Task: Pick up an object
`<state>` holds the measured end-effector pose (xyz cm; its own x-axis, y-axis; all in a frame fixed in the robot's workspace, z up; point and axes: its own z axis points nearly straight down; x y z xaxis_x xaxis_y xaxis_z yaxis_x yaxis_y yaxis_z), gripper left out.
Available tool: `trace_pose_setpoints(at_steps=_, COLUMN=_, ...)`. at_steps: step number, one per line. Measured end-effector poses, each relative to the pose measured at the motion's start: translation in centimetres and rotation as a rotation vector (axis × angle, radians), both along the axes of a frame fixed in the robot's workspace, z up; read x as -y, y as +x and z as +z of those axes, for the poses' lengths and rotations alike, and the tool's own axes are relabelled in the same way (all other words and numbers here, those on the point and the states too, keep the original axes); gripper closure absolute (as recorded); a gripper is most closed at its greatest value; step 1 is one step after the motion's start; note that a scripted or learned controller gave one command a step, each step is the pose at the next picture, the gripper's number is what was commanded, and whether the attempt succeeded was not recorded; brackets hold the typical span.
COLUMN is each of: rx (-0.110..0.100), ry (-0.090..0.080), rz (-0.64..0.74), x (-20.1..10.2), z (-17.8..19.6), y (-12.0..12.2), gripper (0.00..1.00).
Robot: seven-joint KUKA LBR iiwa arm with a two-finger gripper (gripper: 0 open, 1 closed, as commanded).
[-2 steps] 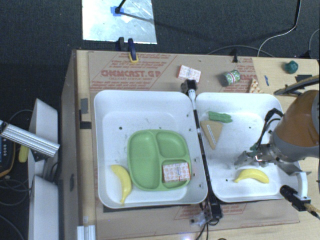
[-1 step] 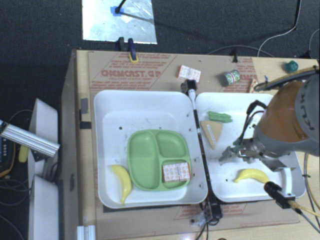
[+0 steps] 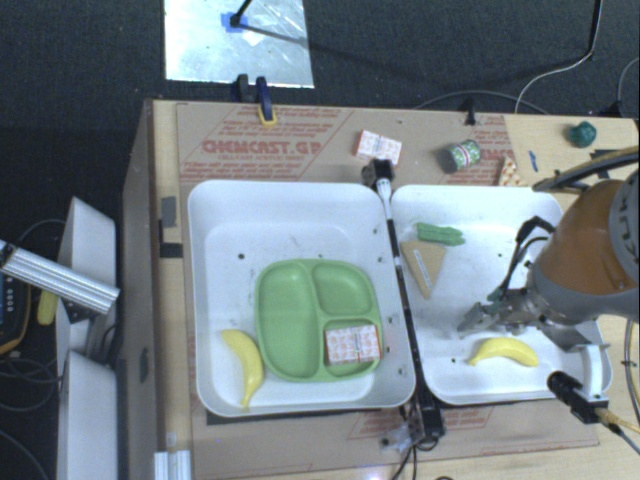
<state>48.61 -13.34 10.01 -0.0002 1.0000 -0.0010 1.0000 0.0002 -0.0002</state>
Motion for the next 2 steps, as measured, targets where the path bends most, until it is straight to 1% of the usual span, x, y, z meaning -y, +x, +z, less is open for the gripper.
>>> trace_pose_setpoints(at_steps=1, rx=0.005, ry=0.001, rz=0.004, x=-3.6, z=8.4, y=1.4, gripper=0.00)
trace_pose_setpoints(at_steps=2, rx=0.002, ry=0.000, rz=0.000, x=-0.5, z=-1.6, y=0.1, gripper=0.00)
